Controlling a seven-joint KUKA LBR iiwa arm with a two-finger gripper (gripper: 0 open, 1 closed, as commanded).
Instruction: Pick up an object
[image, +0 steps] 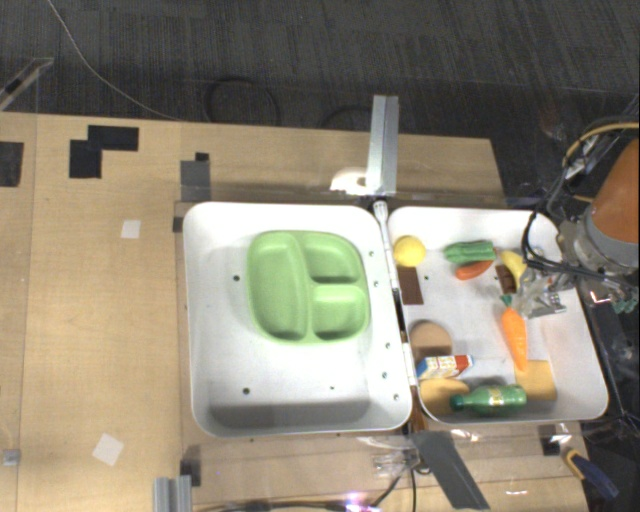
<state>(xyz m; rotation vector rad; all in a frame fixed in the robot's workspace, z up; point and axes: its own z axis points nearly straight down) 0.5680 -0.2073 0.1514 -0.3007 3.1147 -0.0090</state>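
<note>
The gripper is seen low over the right bin, beside the orange carrot; whether its jaws are open cannot be told. Nothing is seen held.

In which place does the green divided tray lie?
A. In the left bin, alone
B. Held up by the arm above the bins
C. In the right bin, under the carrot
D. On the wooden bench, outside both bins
A. The green divided tray rests on the floor of the left bin, while the carrot and the other small items lie in the right bin.
</note>
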